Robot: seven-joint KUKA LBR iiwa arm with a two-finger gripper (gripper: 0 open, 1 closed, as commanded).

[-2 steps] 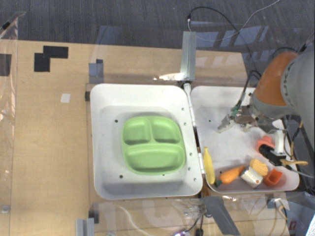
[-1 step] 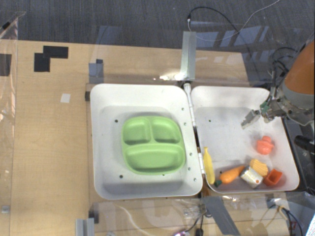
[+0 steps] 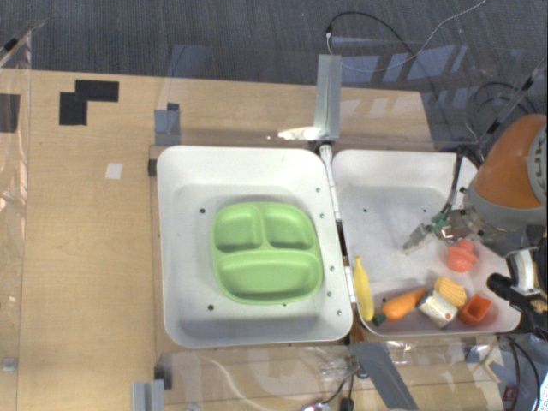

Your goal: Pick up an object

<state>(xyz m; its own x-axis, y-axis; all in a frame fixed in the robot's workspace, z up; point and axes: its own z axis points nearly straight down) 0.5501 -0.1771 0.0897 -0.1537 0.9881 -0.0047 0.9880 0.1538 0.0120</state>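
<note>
The gripper (image 3: 425, 234) hangs in the right bin (image 3: 385, 182), fingers spread and holding nothing; a pink toy (image 3: 461, 256) lies just right of it; banana (image 3: 363, 288), carrot (image 3: 403, 304) sit nearer the front; a green plate (image 3: 265, 253) fills the left bin (image 3: 184, 255).

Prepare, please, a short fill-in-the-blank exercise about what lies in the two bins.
1. The green divided plate lies in the ___ bin.
2. The banana lies along the right bin's ___ wall.
3. The carrot is coloured ___.
4. The gripper hangs over the ___ bin.

Missing words: left; left; orange; right
</note>
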